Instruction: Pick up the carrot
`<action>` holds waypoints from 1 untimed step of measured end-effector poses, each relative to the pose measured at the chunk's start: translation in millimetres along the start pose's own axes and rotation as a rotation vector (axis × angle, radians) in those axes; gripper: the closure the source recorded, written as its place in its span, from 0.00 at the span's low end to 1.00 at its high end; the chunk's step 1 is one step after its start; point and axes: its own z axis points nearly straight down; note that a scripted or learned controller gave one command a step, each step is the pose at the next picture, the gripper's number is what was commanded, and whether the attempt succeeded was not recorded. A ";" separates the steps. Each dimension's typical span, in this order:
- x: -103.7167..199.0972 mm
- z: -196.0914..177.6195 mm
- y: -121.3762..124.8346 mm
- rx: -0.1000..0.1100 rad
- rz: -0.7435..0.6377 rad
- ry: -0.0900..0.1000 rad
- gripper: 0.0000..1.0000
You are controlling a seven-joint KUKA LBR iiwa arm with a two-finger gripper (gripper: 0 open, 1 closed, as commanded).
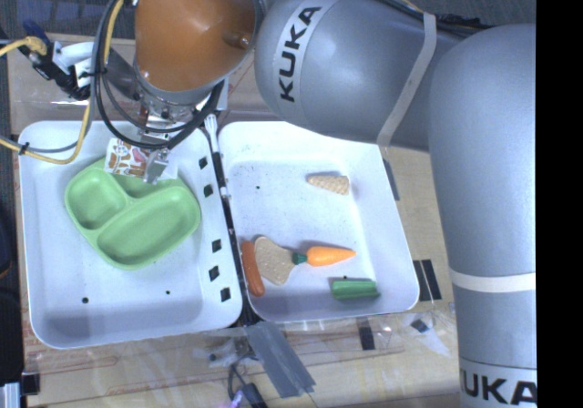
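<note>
We locate the carrot (330, 257) in the right-hand bin (387, 215), lying on its side with the green top pointing toward the divider (219, 215) between the two bins and the orange tip pointing away from it. Relative to the carrot: a tan, slice-shaped toy (271, 260) touches or nearly touches its green top; a reddish sausage-like piece (251, 270) lies beyond that slice, against the divider wall; a green cucumber-like piece (353, 288) lies just beside the carrot toward the near rim; a pale cone-shaped piece (328, 183) lies well apart toward the far rim.

We find the gripper (157, 165) well apart from the carrot, on the other side of the divider, above the left-hand bin (36, 242), at the far edge of the green divided plate (137, 219) and beside a small printed card (126, 158). We cannot tell from this view how the fingers stand; nothing is seen held.

We judge the task to be at the approach step: no grasp is made. The next move calls for carrying the gripper across the divider to above the carrot, aligning the fingers across its narrow width, and descending at mid-body. The close neighbours on two sides leave limited clearance, so we expect a risk of catching the slice or the green piece.
</note>
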 end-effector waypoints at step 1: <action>-72.7 21.9 -37.2 -0.004 0.432 -0.003 1.00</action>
